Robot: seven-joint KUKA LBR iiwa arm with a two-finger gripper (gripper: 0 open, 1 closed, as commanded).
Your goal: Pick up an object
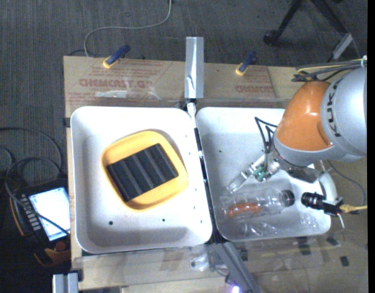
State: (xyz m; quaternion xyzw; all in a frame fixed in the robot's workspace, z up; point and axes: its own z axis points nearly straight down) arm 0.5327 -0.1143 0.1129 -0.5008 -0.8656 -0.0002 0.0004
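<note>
Metal and pale plastic at the tip of the arm — the gripper (253, 174) — hang low over the right bin (224, 133), pointing down and toward the bin's middle, just above a clear plastic bottle (260, 204) that lies on its side on the bin floor. Whether the tool is open or closed cannot be told from this slant; the tip is small and partly lost against the white plastic. Nothing shows clamped in it, and the bottle appears to rest on the floor, its dark cap toward the right and something orange-red showing through its wall. Some crumpled clear film (260, 227) lies near the bin's front edge, just beside the bottle. Behind the tip, the orange band (303, 124) and grey body of the arm reach in from the right, with a black cable looping near the wrist. Across the divider, the left bin (89, 139) holds a yellow tray (146, 166) with a dark ribbed insert, well apart from the tool. As a judgement, the pick is not yet done — the approach looks largely made, with the bottle the likely target, and closing on it and lifting it clear remain.
</note>
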